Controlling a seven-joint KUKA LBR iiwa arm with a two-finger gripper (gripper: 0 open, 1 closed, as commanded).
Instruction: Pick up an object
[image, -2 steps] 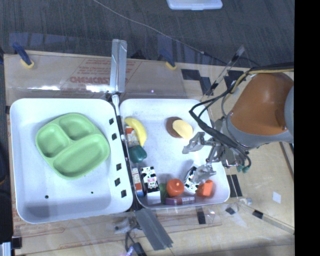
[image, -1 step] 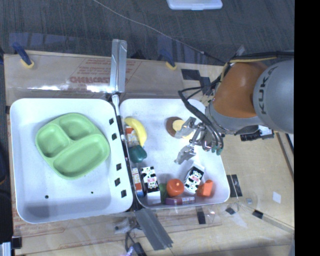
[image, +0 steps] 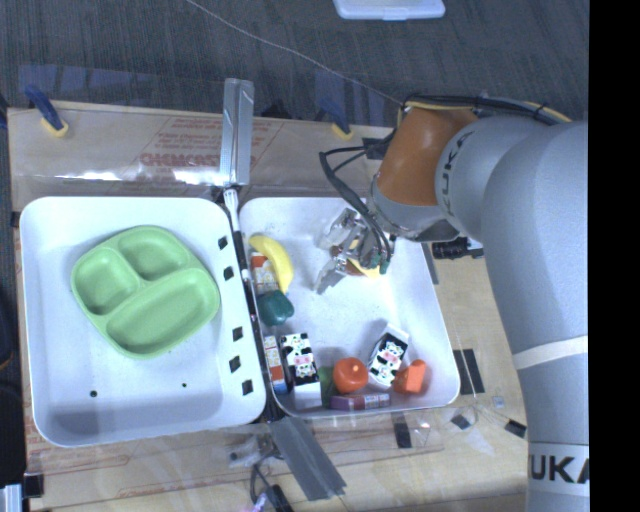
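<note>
My gripper (image: 333, 258) hangs over the upper middle of the right bin (image: 425, 300), its two silver fingers spread apart and open, with nothing between the tips. A small yellow bit (image: 372, 265) shows just behind the fingers; I cannot make out what it is. A banana (image: 272, 262) lies left of the gripper, near the bin's left wall. Below it sits a dark green object (image: 276, 307). Along the bin's front edge are two cow-patterned cartons (image: 298, 356) (image: 388, 358), an orange round fruit (image: 350, 375), an orange piece (image: 412, 377) and a purple item (image: 356, 402).
The left bin (image: 50, 400) holds a green divided plate (image: 145, 290). A narrow red-labelled item (image: 261, 272) lies against the wall between the bins. The grey arm (image: 520, 250) with its orange band (image: 420, 150) covers the right bin's right side.
</note>
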